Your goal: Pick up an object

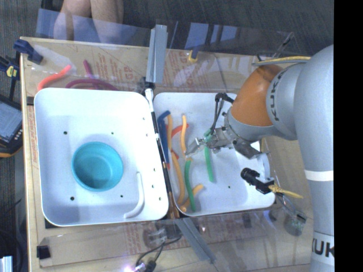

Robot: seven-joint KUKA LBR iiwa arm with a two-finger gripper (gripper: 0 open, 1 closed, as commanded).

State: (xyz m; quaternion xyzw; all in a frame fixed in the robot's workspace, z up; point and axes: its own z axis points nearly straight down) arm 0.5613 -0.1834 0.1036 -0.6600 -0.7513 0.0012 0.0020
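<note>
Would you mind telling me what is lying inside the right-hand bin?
The right bin holds thin sticks: orange, green, blue and red ones, crowded toward its left side. The arm covers its upper right corner, so anything there is hidden.

Bowl [97,165] in left bin [51,109]

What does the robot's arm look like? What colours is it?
The arm is thick, round and shiny grey, with an orange band near the wrist. Dark letters are printed on the grey shell. Thin black cables run down to a small metal gripper.
</note>
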